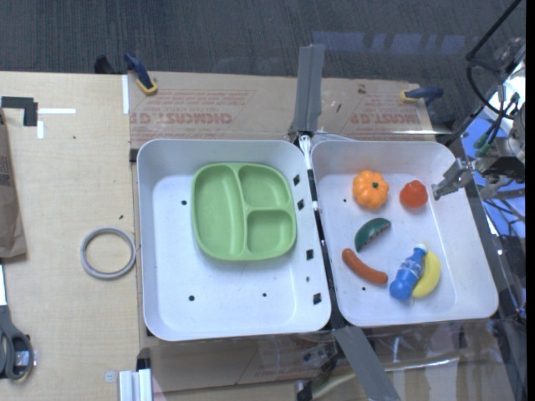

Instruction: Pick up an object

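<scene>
The right bin (468, 249) holds an orange toy pumpkin (370, 188), a red tomato (414, 194), a dark green vegetable (372, 232), a brown sausage (364, 267), a blue bottle (407, 274) and a yellow banana (428, 276). The bottle and banana lie touching each other. My gripper (445, 185) reaches in over the bin's right rim, just right of the tomato and a little above the bin floor. Nothing shows between its tips.
A green divided plate (245, 210) lies in the left bin (167, 291). On the bench to the left are a grey tape ring (109, 251) and scissors (12, 353). Blue clamps (140, 72) hold the cardboard behind the bins. Cables hang at the far right.
</scene>
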